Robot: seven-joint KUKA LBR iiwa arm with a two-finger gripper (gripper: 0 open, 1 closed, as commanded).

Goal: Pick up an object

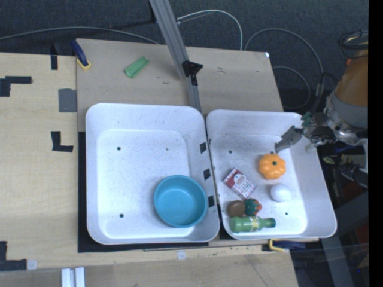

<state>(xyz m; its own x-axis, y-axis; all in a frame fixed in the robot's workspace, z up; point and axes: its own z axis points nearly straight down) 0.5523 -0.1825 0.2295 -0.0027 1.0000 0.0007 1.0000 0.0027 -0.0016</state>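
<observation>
- Claw hovers over right bin, above the orange pumpkin; likely lining up a grasp.
- Released or clenched: cannot tell.

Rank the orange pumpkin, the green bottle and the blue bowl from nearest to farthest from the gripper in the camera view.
From the gripper:
1. Orange pumpkin, just below it in the right bin.
2. Green bottle, at that bin's near edge.
3. Blue bowl, across in the left bin.
</observation>
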